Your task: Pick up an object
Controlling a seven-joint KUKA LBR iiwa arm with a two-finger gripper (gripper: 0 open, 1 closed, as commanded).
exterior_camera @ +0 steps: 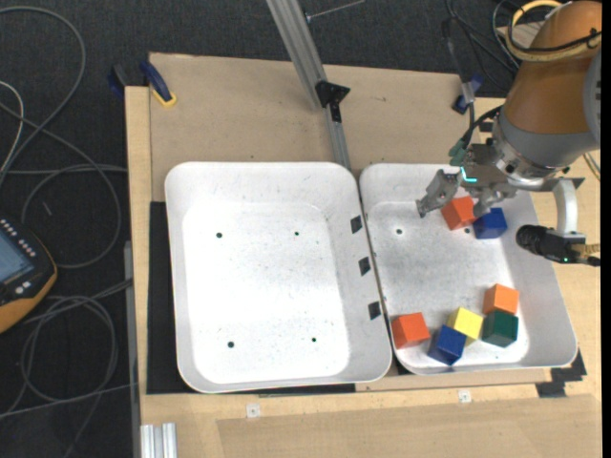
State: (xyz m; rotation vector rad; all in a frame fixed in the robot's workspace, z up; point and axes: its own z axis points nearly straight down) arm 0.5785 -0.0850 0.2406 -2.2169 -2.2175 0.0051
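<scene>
My gripper [458, 201] hangs over the back of the right bin [420, 256], fingers spread open. An orange block [459, 215] lies in the gap between them, and the left finger [434, 195] stands clear of it. A blue block [490, 224] touches the orange one on its right. At the bin's front lie an orange block [411, 328], a blue block [446, 343], a yellow block [467, 322], another orange block [500, 300] and a green block [499, 328].
The left bin [191, 256] sits beside the right one, with black clips [364, 265] along the shared wall. A slanted metal pole [301, 55] rises behind the bins. Cables lie on the dark floor to the left.
</scene>
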